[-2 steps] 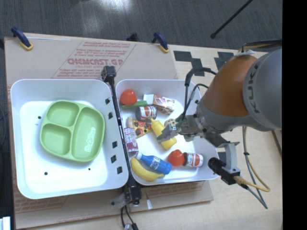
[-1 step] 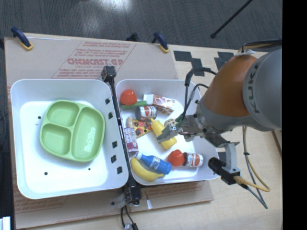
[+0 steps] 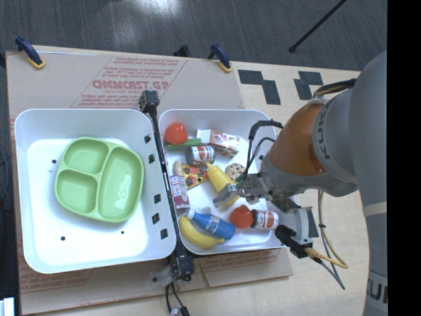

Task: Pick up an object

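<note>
Overhead view of the bench, with two white bins side by side. In the left bin (image 3: 29, 196) we see a green divided plate (image 3: 100, 178) lying flat near the middle. The right bin (image 3: 217, 116) holds a crowd of small things: a red ball (image 3: 175, 133) at the far left corner, a small can (image 3: 201, 154) beside it, a snack packet (image 3: 224, 142) farther right, a yellow bottle (image 3: 218, 177) lying tilted at the centre, a spotted die (image 3: 234, 170) just right of it, a banana (image 3: 198, 234) along the near wall, a blue bottle (image 3: 214, 225) resting on the banana, and a red-capped jar (image 3: 255, 218) lying on its side to the right.

The arm (image 3: 309, 150) reaches in from the right, its orange band above the wrist, and the gripper (image 3: 231, 193) sits low among the clutter at the near end of the yellow bottle, just far of the jar. We cannot tell how its claw stands, since the wrist and the packed objects hide it.

We judge the step in hand to be the descent onto a target, most likely the yellow bottle, which touches or nearly touches the gripper. Nothing shows as lifted. The next move calls for a firm closure on one object alone, then a straight lift clear of its neighbours; the tight packing may cause a slip or a double catch.
</note>
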`<state>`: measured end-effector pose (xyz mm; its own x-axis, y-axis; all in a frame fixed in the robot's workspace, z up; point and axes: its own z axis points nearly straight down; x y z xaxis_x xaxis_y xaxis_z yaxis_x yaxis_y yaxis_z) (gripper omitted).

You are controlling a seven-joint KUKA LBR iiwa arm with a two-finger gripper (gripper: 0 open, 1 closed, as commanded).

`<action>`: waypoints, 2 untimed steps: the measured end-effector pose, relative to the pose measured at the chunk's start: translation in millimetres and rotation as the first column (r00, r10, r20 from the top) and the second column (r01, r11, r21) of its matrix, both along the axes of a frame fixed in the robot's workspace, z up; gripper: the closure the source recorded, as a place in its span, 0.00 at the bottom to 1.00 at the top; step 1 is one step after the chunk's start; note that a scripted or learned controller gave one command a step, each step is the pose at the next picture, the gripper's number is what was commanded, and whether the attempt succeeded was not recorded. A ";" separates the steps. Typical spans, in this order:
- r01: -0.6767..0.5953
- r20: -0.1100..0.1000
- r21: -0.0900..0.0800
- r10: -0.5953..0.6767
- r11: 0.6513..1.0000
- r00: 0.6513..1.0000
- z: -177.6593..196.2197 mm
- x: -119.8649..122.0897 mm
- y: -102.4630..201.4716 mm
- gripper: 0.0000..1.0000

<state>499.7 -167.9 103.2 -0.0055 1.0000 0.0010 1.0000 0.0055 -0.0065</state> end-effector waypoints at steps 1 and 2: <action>-0.004 0.001 0.001 0.004 1.000 1.000 10.8 1.1 0.4 1.00; -0.001 0.009 -0.003 0.001 1.000 1.000 48.7 106.5 -42.6 1.00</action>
